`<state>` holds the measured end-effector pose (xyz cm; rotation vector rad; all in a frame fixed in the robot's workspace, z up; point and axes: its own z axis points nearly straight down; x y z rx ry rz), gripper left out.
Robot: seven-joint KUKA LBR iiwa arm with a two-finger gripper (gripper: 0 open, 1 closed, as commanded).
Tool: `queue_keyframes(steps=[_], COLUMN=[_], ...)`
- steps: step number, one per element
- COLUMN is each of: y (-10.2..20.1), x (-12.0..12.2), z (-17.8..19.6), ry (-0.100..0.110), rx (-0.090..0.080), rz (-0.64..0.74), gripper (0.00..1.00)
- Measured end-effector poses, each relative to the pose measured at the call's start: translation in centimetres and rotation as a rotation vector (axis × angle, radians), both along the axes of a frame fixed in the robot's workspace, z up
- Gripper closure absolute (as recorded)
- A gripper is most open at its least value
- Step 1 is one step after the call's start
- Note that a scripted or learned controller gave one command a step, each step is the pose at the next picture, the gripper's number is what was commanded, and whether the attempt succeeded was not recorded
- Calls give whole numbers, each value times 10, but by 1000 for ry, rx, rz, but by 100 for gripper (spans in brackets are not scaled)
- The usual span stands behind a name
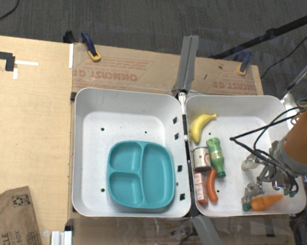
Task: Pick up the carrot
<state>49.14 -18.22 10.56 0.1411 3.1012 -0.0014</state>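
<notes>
Carrot (264, 202) lies in right bin (240, 108) beneath gripper (270, 184)

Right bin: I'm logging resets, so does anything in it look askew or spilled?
Nothing spilled. The carrot lies by the right bin's near wall under the gripper; banana, green bottle, can and sausage lie loosely along its left side.

Orange carrot (264, 201), yellow banana (200, 125), green bottle (216, 157), teal divided plate (140, 174), white bins (86, 156).

Bright even overhead light, soft faint shadows, mild glare on white bins (91, 100), slightly grainy
</notes>
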Motion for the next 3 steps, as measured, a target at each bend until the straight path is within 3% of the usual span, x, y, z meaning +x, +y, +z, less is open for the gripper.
queue_keyframes(steps=[1,2,3], y=[-7,7,-16], x=[3,-5,2], z=[23,25,0], ry=[35,40,15], rx=[6,4,28], rz=[-95,73,73], gripper=[0,0,0])
